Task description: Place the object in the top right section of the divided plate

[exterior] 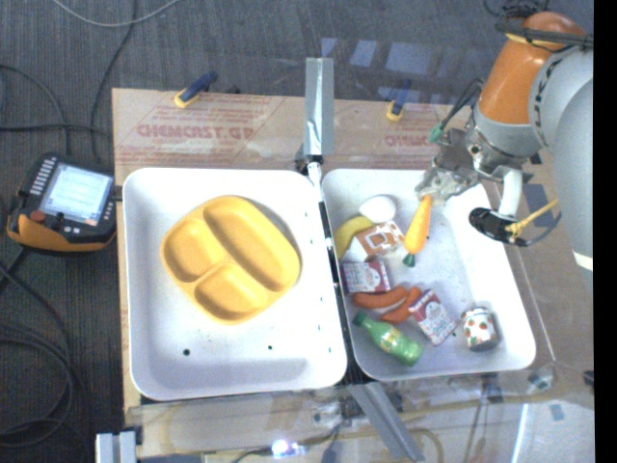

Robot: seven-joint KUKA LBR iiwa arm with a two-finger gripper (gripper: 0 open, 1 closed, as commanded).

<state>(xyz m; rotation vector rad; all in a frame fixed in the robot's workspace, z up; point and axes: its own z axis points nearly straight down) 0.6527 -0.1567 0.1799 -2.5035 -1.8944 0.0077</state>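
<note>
One carrot hangs gripped in the hand over the right of two bins, one divided plate left

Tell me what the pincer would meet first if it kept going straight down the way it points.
Probably the carrot: the pincer sits right at its upper end, over the right bin. Height is hard to judge from this slanted view, so contact may already be made.

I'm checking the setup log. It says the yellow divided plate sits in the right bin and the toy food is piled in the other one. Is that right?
Not quite. The camera view shows the yellow divided plate in the left bin, not the right one. The toy food, such as the carrot and the green bottle, is piled in the other bin, the right bin.
</note>
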